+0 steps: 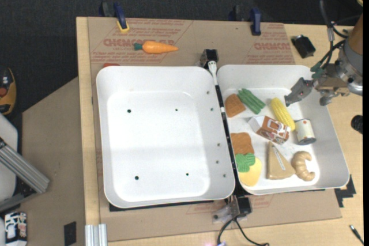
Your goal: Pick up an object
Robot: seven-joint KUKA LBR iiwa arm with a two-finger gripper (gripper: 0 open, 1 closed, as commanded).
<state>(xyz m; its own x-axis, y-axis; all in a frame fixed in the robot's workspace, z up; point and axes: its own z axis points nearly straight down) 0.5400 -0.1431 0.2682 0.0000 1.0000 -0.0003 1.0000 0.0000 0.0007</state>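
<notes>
Claw [311,92] hangs spread and empty over the right bin [337,150]; it should centre over the corn cob [282,113] before descending.

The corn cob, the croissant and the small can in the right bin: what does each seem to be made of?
Corn cob: probably moulded plastic, uniform bright yellow with a slight sheen. Croissant: likely plastic too, smooth tan surface with moulded ridges. Small can: silvery end suggests metal or metallic-painted plastic; too small to tell which.
</notes>
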